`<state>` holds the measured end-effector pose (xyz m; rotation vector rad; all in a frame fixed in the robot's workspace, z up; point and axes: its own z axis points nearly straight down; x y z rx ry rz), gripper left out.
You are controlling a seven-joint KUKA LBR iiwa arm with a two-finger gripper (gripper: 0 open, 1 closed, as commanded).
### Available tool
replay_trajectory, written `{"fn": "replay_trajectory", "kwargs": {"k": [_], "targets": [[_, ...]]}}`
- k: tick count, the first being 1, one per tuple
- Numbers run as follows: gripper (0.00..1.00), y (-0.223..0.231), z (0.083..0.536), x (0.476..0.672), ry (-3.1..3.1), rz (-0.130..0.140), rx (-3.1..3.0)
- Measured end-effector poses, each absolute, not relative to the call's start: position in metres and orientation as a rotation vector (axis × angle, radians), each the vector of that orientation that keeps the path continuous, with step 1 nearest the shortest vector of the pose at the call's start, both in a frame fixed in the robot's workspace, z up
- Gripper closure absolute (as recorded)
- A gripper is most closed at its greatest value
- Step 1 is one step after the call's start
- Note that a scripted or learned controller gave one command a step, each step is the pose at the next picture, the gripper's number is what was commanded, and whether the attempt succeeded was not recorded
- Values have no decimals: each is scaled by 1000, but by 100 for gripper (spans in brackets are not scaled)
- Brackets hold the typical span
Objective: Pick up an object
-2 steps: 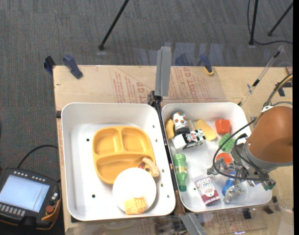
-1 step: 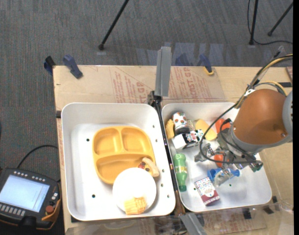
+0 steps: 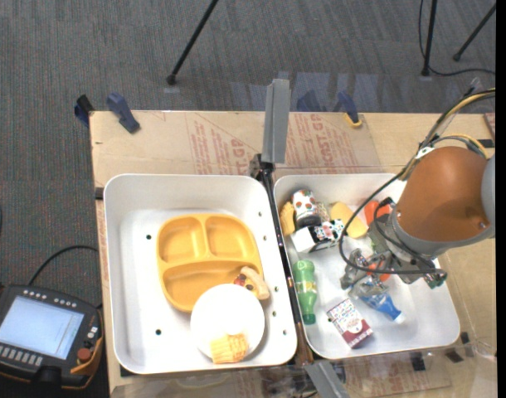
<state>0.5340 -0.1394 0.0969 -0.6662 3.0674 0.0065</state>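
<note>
So the arm's down in the right bin (image 3: 452, 326), wrist hanging over its middle, with the tool (image 3: 371, 274) low among the clutter there. Can't tell from this angle whether it's spread or closed; the wrist and cables hide too much.

Closest candidate to grab looks like the blue thing (image 3: 384, 303), just under and a touch toward the near side of the tool, nearly touching it. Its long axis runs diagonally, from the tool down toward the bin's near right corner. My guess is that's the target, since everything else sits off to the left: the card box (image 3: 349, 321) near the front wall, the green bottle (image 3: 305, 287) lying lengthwise along the left wall, and the can (image 3: 304, 206) and white cup (image 3: 307, 237) up toward the back left.

So the move really hinges on a short drop, slightly toward the front, with the tool turned across that diagonal.

Left bin (image 3: 124, 264) has the yellow tray (image 3: 205, 259) and a white plate (image 3: 228, 317), well away from the action.
</note>
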Motion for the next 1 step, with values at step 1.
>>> {"fn": "replay_trajectory", "kwargs": {"k": [1], "targets": [[100,-129,131,560,3077,0,-605]]}}
